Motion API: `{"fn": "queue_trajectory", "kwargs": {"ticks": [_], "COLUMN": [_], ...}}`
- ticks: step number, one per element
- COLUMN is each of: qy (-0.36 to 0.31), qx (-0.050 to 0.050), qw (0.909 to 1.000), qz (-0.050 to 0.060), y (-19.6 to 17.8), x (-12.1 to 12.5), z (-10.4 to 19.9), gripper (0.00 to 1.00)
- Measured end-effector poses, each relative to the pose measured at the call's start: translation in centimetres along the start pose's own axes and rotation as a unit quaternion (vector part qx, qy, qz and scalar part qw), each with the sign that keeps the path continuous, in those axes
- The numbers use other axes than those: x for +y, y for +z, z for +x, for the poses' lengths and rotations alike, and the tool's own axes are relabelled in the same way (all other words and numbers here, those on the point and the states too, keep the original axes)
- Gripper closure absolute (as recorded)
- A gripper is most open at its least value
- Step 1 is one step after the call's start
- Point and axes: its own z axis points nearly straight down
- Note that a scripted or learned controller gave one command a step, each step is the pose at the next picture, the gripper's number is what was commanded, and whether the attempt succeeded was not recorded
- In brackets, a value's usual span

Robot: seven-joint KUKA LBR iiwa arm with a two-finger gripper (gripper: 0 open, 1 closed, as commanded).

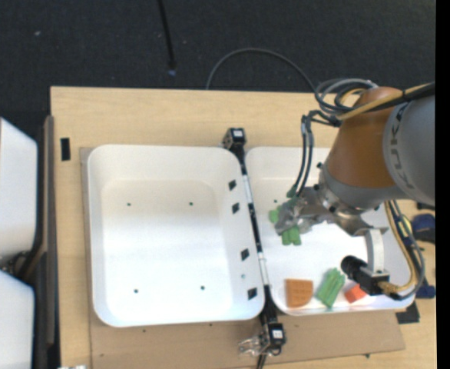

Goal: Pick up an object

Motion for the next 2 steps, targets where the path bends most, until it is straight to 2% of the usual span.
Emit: {"fn": "queue_trajectory", "kwargs": {"ticks": [1,2], "qy": [0.001,0.0], "qx": [0.001,0.0], "qw": [1.0,1.0], "qz": [0.004,0.001], "y": [-1.5,-5.4], "x": [-2.6,4.7], "z": [5.4,10.9], "gripper": [1.0,1.0]}}
